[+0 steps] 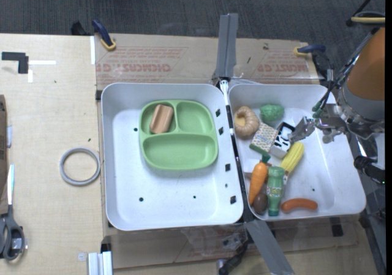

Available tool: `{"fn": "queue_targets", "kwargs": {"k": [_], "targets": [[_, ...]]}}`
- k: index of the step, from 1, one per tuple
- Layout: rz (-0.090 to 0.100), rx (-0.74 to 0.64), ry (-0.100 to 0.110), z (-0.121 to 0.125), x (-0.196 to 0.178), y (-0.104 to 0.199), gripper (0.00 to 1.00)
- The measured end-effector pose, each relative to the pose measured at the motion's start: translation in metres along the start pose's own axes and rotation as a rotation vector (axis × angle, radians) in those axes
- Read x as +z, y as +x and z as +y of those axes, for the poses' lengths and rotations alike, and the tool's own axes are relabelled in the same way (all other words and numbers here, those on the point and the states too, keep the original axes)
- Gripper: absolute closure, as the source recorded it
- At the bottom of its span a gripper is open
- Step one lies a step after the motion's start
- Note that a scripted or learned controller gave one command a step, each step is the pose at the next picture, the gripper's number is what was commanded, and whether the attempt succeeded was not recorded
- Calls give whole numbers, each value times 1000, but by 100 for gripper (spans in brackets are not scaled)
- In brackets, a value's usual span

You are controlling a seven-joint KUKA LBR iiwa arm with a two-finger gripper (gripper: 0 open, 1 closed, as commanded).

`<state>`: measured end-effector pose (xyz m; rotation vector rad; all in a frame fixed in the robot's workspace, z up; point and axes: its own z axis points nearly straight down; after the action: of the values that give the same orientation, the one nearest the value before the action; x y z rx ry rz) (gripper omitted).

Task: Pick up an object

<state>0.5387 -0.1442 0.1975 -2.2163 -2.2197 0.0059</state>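
Note:
My gripper hangs over the right side of the right bin, open, with nothing between its fingers. Its left finger is just above and right of a yellow corn cob. Further left lie a black and white block, a patterned box, a bagel and a green leafy piece. Toward the front are a carrot, a green bottle and a red sausage.
The left bin holds a green divided plate with a bread roll in its top left compartment. A tape ring and scissors lie on the bench to the left. A metal post stands behind the bins.

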Motion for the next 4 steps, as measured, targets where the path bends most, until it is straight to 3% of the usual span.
{"fn": "queue_targets", "kwargs": {"k": [1, 2, 3, 4], "targets": [[-3, -69, -8, -28, 94, -7, 0], [-2, -180, -6, 73, 30, 49, 0], [-4, -297, -6, 94, 62, -16, 0], [-3, -209, -7, 121, 60, 14, 0]]}}
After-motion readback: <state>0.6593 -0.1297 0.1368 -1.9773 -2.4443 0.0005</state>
